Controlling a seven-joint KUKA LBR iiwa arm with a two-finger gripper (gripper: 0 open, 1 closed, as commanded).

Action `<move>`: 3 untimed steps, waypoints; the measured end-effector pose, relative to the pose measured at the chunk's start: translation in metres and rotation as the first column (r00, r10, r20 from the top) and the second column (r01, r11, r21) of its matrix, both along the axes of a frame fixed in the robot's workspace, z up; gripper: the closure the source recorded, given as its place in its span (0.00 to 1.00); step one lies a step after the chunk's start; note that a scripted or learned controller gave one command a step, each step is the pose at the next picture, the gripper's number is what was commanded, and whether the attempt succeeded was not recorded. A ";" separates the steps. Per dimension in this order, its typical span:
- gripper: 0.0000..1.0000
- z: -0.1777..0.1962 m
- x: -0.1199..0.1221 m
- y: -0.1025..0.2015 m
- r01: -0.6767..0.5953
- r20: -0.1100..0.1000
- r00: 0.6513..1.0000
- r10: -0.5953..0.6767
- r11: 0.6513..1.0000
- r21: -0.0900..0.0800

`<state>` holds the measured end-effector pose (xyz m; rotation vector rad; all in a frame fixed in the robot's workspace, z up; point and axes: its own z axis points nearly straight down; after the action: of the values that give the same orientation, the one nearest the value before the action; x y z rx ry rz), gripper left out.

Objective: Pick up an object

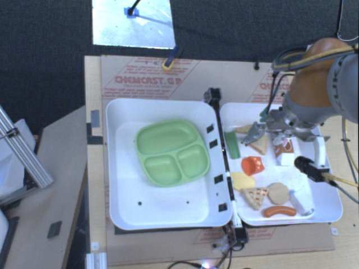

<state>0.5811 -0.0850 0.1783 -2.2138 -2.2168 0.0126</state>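
The right bin [325,206] holds several toy foods: a green stick [231,144], a red pepper [253,165], a yellow piece [242,180], a pizza slice [255,196], a round biscuit [278,193] and a sausage [279,211]. My gripper [256,134] is low over the bin's back left part. It sits just above a tan wedge [260,146] and beside another tan piece [243,129]. I see nothing clearly held in it.
A green compartment tray [172,152] lies in the left bin [123,206]. A black divider [220,150] runs between the bins. A white block [286,159] and a brown packet [284,146] lie right of the gripper. The arm's black cable end [307,168] hangs over the right bin.
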 end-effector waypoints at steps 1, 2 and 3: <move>0.00 0.007 0.003 0.000 -0.002 0.013 1.000 0.002 1.000 -0.001; 0.00 -0.036 -0.003 0.001 0.000 0.011 1.000 0.000 1.000 0.000; 0.00 -0.089 -0.003 0.002 0.001 0.009 1.000 -0.001 1.000 0.000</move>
<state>0.5778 -0.0833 0.0897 -2.2190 -2.2198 0.0026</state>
